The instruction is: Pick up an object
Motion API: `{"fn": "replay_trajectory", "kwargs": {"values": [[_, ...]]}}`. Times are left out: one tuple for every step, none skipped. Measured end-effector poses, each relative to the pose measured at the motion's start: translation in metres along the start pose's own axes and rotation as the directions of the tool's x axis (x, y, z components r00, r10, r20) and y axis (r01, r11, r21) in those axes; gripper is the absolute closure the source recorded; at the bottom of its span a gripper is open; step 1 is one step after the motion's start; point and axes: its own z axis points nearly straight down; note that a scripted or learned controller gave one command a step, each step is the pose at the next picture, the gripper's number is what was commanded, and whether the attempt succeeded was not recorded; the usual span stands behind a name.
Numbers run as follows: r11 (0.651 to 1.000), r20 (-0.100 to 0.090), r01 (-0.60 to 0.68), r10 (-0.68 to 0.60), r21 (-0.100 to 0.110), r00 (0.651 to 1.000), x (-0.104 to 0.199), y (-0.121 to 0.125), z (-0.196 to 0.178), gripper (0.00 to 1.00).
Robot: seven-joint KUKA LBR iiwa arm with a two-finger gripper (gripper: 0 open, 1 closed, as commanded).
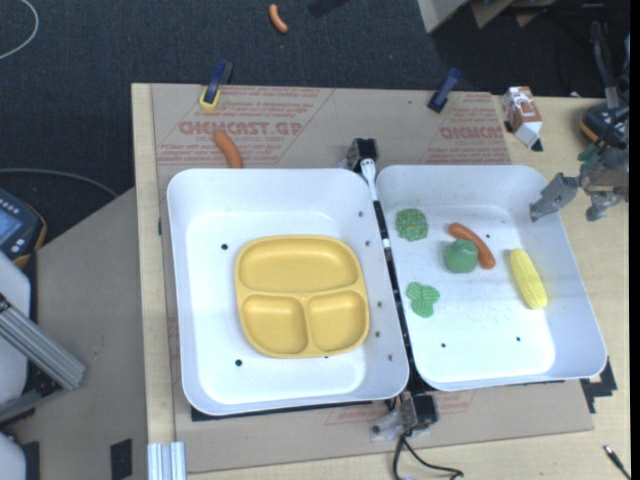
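Corn cob (527, 277): lying unpicked in the right bin (560, 353).
Gripper (573, 194) is hovering over the bin's far corner, jaws apart, holding nothing; the grasp is not yet begun.

Both shallow plastic bins are plain white: left bin (190, 268), right bin (560, 338). A pale yellow three-section plastic plate (300, 293) sits in the left one. The right one's a veggie mix: yellow toy corn cob (527, 277), orange toy carrot (472, 244), two green leafy toy pieces (411, 224) (423, 298), green round toy (461, 257). The table (290, 118) is tan cardboard with reddish lettering.
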Motion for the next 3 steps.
{"fn": "replay_trajectory", "kwargs": {"values": [[1.0, 0.004, 0.004, -0.004, -0.013, 1.0, 0.001, 0.003, -0.008, 0.0], [1.0, 0.001, 0.004, -0.004, -0.007, 1.0, 0.011, 0.0, 0.044, 0.0], [1.0, 0.002, 0.003, -0.003, -0.009, 1.0, 0.004, 0.002, 0.089, 0.0]]}}
